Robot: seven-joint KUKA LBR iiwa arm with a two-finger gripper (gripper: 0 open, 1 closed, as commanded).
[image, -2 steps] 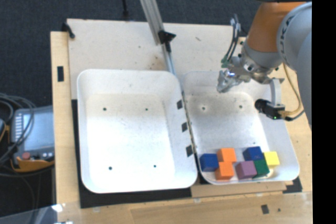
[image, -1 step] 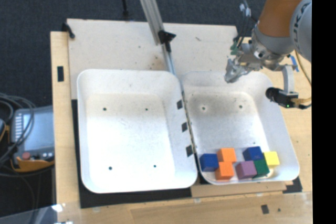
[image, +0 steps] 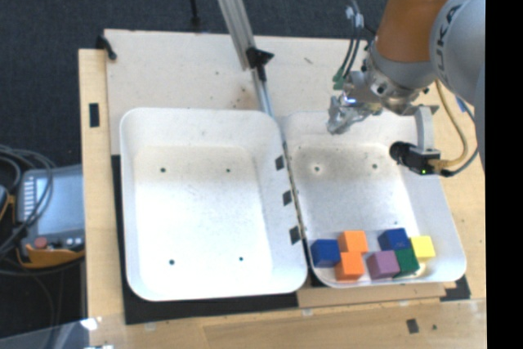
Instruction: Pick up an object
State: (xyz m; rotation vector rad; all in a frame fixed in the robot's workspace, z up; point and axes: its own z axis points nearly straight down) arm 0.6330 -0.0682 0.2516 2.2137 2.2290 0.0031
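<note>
Several small blocks lie clustered at the near edge of the right bin (image: 425,200): a blue block (image: 325,252), an orange piece (image: 352,254), a purple block (image: 382,264), a green block (image: 407,261), a second blue block (image: 394,239) and a yellow block (image: 422,247). My gripper (image: 339,120) hangs over the far edge of the right bin, well away from the blocks. Nothing shows between its fingers.
The left bin (image: 131,176) sits beside the right one, with a ridge of clips between them. A slanted metal pole (image: 233,8) rises from the bench behind the bins. A cable box rests off the bench at the left.
</note>
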